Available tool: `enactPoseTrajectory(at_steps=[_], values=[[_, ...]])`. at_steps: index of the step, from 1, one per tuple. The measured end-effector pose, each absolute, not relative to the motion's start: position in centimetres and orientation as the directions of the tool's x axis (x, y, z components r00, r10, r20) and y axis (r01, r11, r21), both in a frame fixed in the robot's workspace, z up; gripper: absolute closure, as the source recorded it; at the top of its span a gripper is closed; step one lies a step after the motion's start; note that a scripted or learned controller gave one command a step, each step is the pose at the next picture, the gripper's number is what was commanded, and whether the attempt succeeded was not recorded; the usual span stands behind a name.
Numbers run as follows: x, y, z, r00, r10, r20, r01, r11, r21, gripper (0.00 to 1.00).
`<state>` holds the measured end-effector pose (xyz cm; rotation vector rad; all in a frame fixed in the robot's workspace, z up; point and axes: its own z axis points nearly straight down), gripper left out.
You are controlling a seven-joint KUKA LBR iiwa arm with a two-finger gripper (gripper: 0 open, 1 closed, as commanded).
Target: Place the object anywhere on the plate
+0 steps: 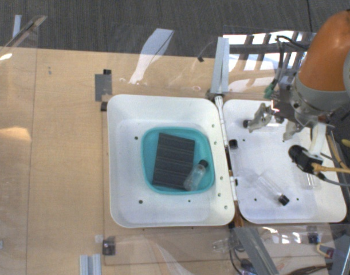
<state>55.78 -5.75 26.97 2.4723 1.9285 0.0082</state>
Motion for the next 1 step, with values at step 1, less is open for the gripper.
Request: enactPoseTrajectory(at_steps=[1], values=[[51.18,-6.53,43.71,0.117,0.993,-0.001,0.993,-0.117,0.013,0.00]])
